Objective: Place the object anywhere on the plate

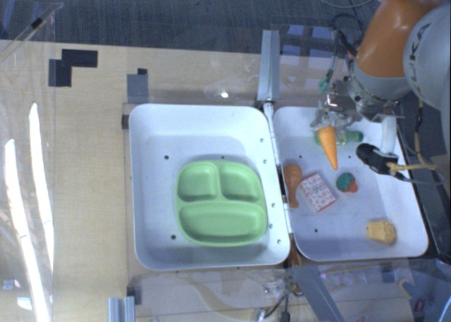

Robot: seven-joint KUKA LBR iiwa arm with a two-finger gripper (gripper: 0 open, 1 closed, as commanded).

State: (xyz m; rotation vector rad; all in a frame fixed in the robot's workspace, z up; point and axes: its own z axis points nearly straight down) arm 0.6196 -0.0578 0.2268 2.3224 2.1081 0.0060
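A green plate with three compartments lies in the left white bin. An orange carrot lies in the right bin, near its far side, with its narrow tip pointing toward the front. My gripper is directly over the carrot's broad end, at or just above it. Whether it has hold of the carrot is not visible. A small green piece lies just right of the carrot's broad end.
The right bin also holds an orange-brown sausage shape by the divider, a pink chequered square, a small green-and-red item and a yellow item at the front right. The raised bin rims separate the carrot from the plate.
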